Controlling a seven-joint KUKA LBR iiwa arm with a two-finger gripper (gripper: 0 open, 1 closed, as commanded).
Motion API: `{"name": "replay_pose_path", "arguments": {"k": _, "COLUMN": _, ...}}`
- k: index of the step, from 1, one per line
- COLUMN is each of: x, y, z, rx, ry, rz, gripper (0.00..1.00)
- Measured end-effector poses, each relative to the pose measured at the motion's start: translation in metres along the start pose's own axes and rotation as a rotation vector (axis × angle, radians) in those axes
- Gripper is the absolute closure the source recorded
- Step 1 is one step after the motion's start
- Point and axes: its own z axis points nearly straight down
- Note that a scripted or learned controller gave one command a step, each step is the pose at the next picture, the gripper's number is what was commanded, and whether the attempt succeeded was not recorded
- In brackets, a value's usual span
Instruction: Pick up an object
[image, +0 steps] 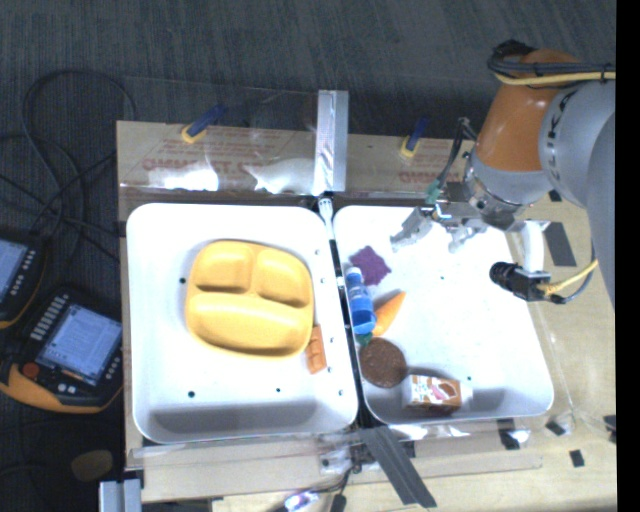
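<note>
Left white bin (160, 400) carries a yellow compartment plastic tray (250, 297) — an orange wedge (316, 351) at its 4 o'clock. Right white bin (520, 375): purple block (371, 265), blue bottle (358, 301), orange carrot (389, 309), brown round disc (382, 362), small carton (434, 391). Pincer (437, 231) at 1 o'clock — fingers apart, holding nothing.
</note>
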Motion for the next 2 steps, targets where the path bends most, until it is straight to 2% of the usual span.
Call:
{"name": "replay_pose_path", "arguments": {"k": 1, "x": 0.004, "y": -0.052, "z": 0.106, "rx": -0.006, "ry": -0.006, "rz": 0.045, "gripper": 0.0}}
{"name": "replay_pose_path", "arguments": {"k": 2, "x": -0.015, "y": -0.098, "z": 0.111, "rx": -0.016, "ry": -0.004, "rz": -0.034, "gripper": 0.0}}
